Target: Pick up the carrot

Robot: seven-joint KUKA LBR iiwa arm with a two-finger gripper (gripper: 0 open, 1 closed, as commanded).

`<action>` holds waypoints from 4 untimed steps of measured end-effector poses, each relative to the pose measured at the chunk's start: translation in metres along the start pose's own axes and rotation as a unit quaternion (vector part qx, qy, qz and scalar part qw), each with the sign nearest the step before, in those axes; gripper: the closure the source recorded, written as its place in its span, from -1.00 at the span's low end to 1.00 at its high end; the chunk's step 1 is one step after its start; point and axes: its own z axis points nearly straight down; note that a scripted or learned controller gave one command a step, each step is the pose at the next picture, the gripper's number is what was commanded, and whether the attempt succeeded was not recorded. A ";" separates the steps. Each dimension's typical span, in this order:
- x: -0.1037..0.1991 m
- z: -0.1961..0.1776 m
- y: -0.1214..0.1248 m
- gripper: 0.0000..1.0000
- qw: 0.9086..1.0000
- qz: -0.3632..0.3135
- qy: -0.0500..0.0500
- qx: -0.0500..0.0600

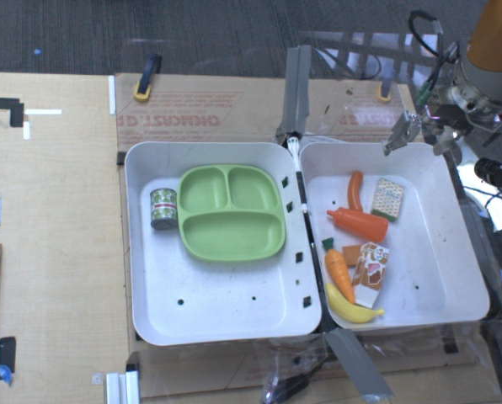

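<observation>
The carrot (339, 273) is orange with a small green top and lies in the right bin (436, 259) near its front left. Its tip points toward the banana (353, 308). A brown and white carton (370, 266) lies right against its right side. My gripper (422, 138) hangs over the bin's back right rim, well away from the carrot. Its two fingers are spread open with nothing between them.
The right bin also holds a red ketchup bottle (360, 221), an orange sausage (355, 189) and a cracker box (388, 199). In the left bin (150, 293) are a green divided plate (232, 213) and a small can (162, 208). A metal divider (297, 99) stands between the bins.
</observation>
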 end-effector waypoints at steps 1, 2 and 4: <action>-0.001 -0.008 0.000 1.00 1.000 -0.001 0.000 0.001; -0.001 -0.008 0.000 -1.00 1.000 -0.001 0.000 0.001; 0.117 0.100 -0.107 -1.00 0.998 -0.061 0.000 0.001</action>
